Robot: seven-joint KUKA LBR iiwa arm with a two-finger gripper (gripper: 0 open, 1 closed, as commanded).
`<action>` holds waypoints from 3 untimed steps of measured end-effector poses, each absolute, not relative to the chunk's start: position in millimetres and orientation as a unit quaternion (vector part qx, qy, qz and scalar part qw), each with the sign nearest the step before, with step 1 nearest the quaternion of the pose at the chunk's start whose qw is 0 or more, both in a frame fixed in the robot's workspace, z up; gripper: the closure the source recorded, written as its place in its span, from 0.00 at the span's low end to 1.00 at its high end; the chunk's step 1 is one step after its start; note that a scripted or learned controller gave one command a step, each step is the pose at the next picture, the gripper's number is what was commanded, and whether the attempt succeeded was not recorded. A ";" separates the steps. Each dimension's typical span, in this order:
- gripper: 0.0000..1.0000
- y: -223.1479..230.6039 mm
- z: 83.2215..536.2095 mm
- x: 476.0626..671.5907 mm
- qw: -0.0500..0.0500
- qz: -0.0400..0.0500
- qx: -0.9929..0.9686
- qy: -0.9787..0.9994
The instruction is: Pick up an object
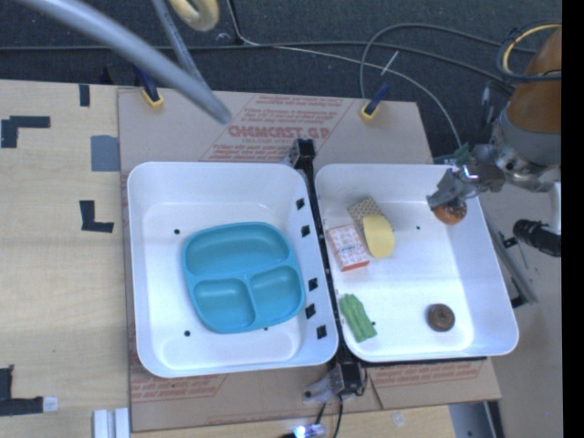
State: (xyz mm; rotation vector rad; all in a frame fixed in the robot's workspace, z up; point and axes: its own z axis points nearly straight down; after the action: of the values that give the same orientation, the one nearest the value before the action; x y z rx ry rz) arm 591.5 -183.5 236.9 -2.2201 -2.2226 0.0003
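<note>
My gripper (450, 201) hangs over the far right corner of the right bin (474, 272). A small round orange-brown object (449, 213) sits between its fingertips, and the fingers are shut on it. On the bin floor lie a yellow rounded piece (379, 236), a tan speckled block (364, 209) just behind it, a pink-and-white box (348, 247), a green ridged piece (358, 318) near the front left and a brown round disc (441, 317) near the front right.
The left bin (151, 245) holds a blue divided tray (244, 276). A black divider with clips (313, 245) runs between the bins. Cables loop behind the right bin, and the arm's body stands at the right edge.
</note>
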 end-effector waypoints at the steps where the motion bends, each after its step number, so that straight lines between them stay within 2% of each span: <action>1: 1.00 -126.3 225.9 576.5 0.002 0.001 -0.705 -0.709; 3: 1.00 -20.5 241.7 560.7 0.001 0.000 -0.705 -0.710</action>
State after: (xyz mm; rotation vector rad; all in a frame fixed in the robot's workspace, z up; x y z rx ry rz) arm 560.7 -20.5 241.7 -2.2118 -2.2275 -0.0001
